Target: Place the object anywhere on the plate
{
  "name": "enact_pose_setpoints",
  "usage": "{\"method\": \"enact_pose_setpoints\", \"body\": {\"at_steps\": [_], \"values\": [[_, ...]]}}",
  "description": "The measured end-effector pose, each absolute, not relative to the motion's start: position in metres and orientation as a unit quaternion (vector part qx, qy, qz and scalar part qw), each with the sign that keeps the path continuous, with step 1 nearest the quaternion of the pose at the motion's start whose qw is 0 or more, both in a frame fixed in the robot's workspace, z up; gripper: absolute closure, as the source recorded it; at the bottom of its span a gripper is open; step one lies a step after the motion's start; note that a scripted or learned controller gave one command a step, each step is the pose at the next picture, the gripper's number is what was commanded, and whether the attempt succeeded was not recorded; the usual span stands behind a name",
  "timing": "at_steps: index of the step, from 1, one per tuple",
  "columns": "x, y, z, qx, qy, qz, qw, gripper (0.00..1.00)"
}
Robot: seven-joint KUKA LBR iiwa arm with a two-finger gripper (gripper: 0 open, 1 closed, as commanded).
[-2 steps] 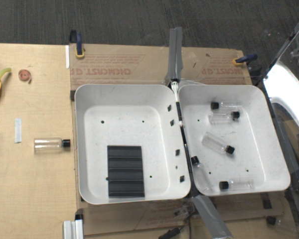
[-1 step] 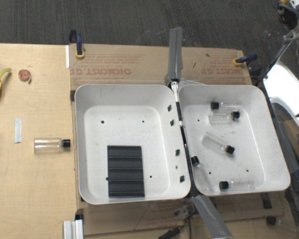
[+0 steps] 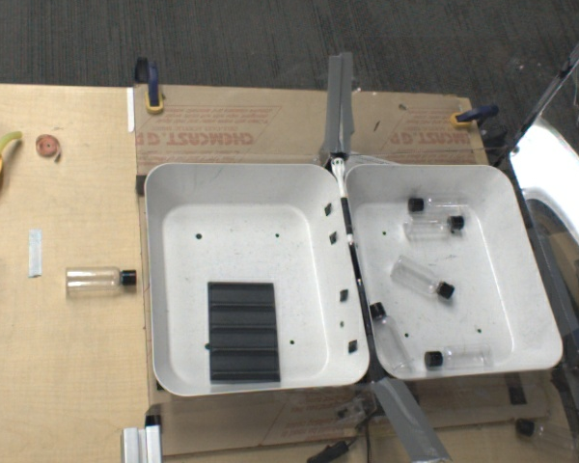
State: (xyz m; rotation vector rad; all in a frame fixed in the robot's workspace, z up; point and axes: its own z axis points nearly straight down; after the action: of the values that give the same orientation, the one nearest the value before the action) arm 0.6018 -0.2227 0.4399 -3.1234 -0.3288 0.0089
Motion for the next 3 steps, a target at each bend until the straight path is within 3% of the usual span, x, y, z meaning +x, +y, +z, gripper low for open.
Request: {"method": "enact_pose_setpoints", "body": {"at_steps": [1, 2, 3], "values": [[0.64, -0.171, 0.439, -0.995, -0.101, 0.0022, 0.0, 0.0], [0.597, -0.223, 0.44, -0.994, -0.106, 0.0027, 0.001, 0.0], [0.628, -0.188, 0.44, -0.994, -0.107, 0.0025, 0.0, 0.0]]}}
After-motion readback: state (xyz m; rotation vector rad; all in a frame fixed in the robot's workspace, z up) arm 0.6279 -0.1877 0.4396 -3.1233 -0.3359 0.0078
